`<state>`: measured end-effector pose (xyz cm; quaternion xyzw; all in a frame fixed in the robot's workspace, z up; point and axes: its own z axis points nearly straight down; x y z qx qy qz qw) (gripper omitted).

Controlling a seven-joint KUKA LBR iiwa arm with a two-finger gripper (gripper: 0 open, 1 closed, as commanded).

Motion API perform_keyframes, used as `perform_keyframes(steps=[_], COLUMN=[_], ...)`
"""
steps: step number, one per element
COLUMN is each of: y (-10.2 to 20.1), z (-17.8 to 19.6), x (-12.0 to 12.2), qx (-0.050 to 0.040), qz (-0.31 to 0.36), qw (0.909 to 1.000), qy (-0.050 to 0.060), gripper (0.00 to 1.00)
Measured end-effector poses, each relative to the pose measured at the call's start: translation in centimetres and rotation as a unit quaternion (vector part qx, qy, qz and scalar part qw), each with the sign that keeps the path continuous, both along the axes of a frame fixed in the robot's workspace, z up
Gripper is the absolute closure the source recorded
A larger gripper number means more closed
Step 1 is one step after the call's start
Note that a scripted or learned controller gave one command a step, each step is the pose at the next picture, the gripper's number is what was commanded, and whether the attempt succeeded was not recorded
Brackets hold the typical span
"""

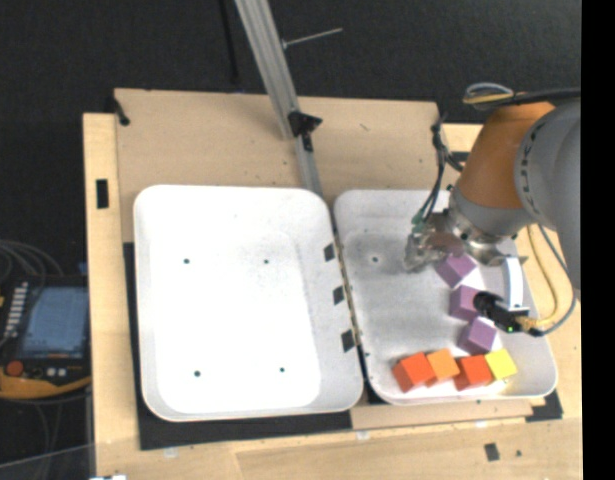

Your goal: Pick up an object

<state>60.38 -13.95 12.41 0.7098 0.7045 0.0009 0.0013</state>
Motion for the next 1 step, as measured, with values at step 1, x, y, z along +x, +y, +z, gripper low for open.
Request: perform_keyframes(steps=[1], y=[0.05], z=[4.38], x=[0.25], qx=[-0.0001], qz=[0.004], qw=[1.0000], qy=[-0.002], gripper=[1.00])
